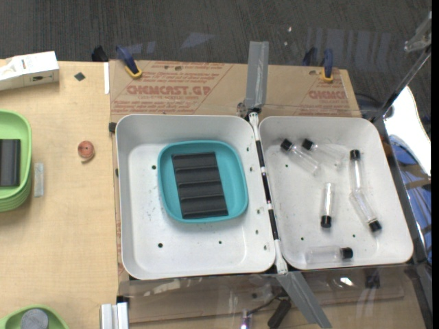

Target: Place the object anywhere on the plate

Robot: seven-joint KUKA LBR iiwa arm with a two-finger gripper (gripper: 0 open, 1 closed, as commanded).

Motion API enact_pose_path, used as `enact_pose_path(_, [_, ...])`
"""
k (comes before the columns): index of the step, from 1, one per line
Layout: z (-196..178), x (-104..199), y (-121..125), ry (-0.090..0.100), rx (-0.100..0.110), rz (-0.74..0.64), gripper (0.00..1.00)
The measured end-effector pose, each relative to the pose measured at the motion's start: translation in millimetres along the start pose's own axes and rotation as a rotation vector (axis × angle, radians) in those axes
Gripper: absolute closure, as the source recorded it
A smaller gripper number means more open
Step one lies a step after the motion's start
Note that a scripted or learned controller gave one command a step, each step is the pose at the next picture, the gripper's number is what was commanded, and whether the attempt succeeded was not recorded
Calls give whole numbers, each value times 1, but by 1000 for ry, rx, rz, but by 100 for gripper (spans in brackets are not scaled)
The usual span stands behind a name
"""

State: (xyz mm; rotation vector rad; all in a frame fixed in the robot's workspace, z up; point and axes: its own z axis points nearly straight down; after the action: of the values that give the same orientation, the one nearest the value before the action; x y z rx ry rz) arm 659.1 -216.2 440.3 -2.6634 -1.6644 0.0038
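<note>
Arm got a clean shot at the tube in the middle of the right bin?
Probably yes. That clear tube lies flat on the right bin floor, apart from the other tubes, open from above. Nothing covers it, and the arm's side is right.

Right edge: clear bracket (418, 36) up top, thin dark strut (405, 91) running diagonally, white panel (413, 130) below it, blue patches (406, 157) under that. Can't tell if any of it is robot hardware.
</note>
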Motion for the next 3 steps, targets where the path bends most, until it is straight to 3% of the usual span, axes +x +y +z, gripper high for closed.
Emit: enact_pose_path(3, [0,0,0,0,1,102,0])
